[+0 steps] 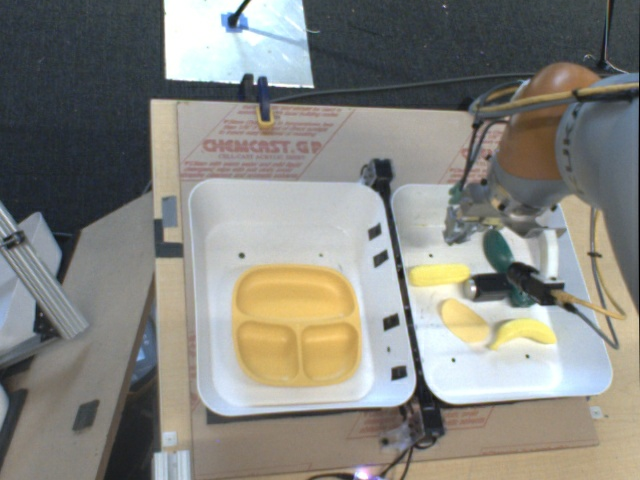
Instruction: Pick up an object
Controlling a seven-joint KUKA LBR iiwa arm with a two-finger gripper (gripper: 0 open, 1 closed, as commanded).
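Note:
My gripper hangs low over the back left part of the right bin, just above its floor. I see nothing held in it. A yellow block lies a short way in front of the gripper. Nearer the front sit a flat yellow oval piece and a yellow banana. A dark green object lies just right of the gripper, partly hidden by the robot's wrist gear.
The left bin holds a yellow divided plate. A black divider with clips runs between the two bins. The grey arm with its orange band reaches in from the right, over the right bin's back corner.

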